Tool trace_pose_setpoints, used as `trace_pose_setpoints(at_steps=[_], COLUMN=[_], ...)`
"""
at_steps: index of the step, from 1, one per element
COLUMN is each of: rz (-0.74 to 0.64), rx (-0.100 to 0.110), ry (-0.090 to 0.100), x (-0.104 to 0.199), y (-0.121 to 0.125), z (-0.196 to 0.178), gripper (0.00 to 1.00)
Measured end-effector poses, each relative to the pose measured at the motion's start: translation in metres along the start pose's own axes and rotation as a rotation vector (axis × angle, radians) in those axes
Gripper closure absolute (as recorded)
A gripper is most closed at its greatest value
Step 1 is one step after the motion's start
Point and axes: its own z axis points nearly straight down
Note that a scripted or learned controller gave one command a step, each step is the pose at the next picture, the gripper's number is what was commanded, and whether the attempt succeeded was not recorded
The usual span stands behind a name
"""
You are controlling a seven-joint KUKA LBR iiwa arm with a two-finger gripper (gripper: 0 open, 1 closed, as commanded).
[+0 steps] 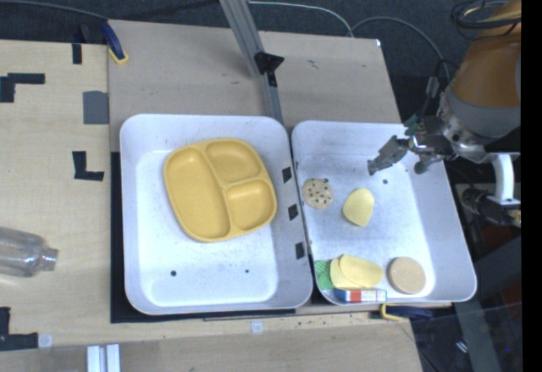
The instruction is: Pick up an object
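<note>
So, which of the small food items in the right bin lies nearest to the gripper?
The pale yellow piece near the bin's middle lies nearest the gripper. The speckled cookie sits further left; the tan round piece and yellow piece lie at the front wall.

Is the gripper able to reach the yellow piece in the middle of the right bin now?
Probably yes. The gripper hangs over the right bin, and the yellow piece lies apart from the cookie, with nothing over it.

Tray (221, 190) in left bin (144, 277) (cookie (318, 192) rightward)
</note>
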Motion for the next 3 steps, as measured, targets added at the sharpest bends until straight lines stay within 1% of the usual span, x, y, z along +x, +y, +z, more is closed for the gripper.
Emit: trace_pose_setpoints(at_steps=[1, 2, 3], rz=[0.001, 0.006, 0.002], rx=[0.001, 0.010, 0.001], ry=[0.001, 0.001, 0.000], x=[-0.010, -0.045, -0.044], y=[-0.010, -0.069, -0.066], z=[-0.004, 0.153, 0.148], gripper=[0.00, 0.00, 0.00])
